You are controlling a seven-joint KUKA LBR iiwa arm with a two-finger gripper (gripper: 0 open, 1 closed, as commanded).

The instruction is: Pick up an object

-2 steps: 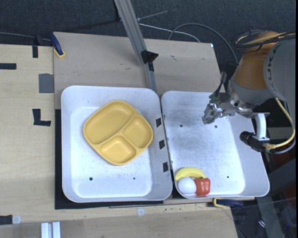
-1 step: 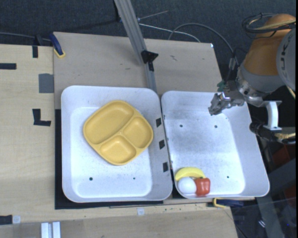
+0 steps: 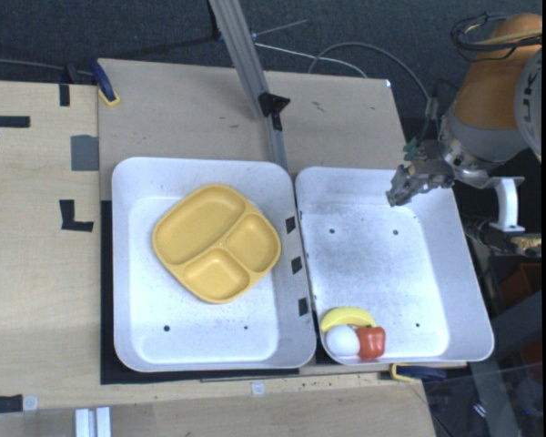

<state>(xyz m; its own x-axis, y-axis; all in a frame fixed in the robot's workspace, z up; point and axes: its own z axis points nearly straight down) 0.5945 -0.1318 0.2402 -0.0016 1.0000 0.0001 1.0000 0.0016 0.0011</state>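
In the right bin [image 3: 391, 271], three small things huddle at the near left corner: a yellow banana-like piece [image 3: 348, 317], a white egg-shaped ball [image 3: 343, 340] and a red pepper-like piece [image 3: 371, 341]. They touch one another. My gripper [image 3: 402, 191] hangs over the far right part of the same bin, well away from them, with nothing visibly in it. The grey arm with its orange band [image 3: 491, 89] comes in from the right.
The left bin [image 3: 136, 335] holds a yellow divided plate [image 3: 216, 242] with three compartments. A metal pole [image 3: 246, 53] slants down to the bins' shared wall at the back. Cables [image 3: 346, 57] lie on the bench behind the right bin.
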